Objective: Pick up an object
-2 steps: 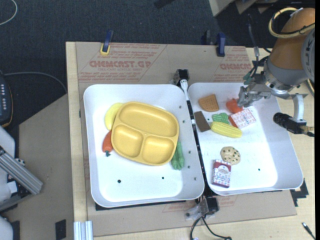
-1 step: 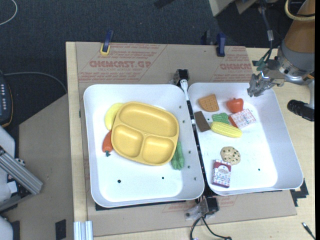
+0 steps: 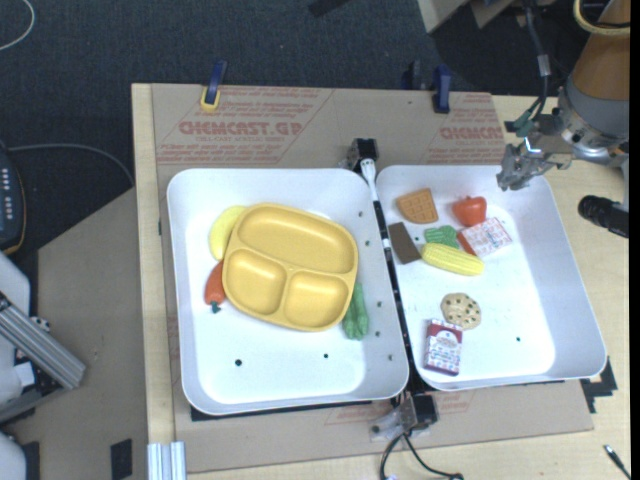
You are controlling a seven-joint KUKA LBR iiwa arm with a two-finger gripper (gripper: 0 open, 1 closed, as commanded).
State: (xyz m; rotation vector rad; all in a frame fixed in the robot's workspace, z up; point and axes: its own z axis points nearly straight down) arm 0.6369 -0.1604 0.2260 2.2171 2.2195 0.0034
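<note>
- Nearest in the right shallow white bin, a small red and white packet lies flat, with a round speckled cookie just beyond it.
- Mid-bin, a yellow plastic corn cob rests beside a green vegetable piece and a red-patterned white packet.
- Farther back sit a tan cracker square and a red tomato-like toy.
- Left bin: a yellow three-compartment plastic tray.
- Farthest, the tool hovers over the right bin's far right rim; whether it is open or closed, I cannot tell.
</note>
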